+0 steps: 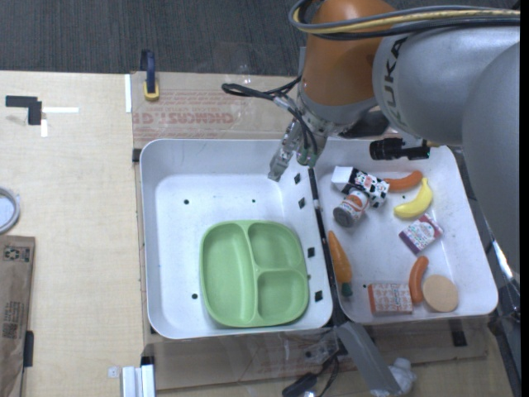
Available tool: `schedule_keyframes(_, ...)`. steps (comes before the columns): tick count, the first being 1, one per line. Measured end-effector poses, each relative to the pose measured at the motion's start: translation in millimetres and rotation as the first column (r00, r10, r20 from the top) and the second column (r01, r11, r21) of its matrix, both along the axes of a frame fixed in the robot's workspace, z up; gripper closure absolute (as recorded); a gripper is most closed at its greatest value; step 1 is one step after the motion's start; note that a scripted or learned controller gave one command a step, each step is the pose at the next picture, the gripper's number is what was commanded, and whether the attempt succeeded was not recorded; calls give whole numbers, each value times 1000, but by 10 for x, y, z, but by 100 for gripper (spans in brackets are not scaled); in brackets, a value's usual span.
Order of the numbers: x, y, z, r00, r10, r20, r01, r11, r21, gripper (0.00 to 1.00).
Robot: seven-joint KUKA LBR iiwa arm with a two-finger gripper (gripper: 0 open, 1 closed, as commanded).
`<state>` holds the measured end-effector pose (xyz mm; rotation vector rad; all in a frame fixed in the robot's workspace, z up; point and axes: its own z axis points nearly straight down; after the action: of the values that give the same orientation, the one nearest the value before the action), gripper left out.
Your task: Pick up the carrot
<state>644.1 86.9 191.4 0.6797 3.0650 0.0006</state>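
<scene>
Carrot (338,260): slim, tapered, smooth orange plastic, lying lengthwise against the right bin's (468,304) left wall, green tip nearest the camera.
Hand (291,155): hovering above the bins' divider, fingers narrow, holding nothing.
Approach: probably descend mid-carrot, fingers across its width, clear of the wall.

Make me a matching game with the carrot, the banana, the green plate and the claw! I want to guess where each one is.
Things:
1. carrot
2. banana
3. green plate
4. claw

Places:
A. in the left bin
B. above the divider at the far end of the bins
C. along the right bin's left wall
D. right bin, below the orange sausage

Pairs: 1-C, 2-D, 3-A, 4-B
</scene>
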Motion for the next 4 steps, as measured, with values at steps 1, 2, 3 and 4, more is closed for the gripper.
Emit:
schedule_keyframes(1,-159,710,370,945,-328,1,328,945,1,100)
schedule_keyframes(2,-20,260,613,997,72,3,-72,997,-1,100)
schedule_keyframes(3,-12,711,286,953,303,-1,-303,953,0,100)
schedule_keyframes(4,-58,236,259,611,791,1,-791,611,-1,100)
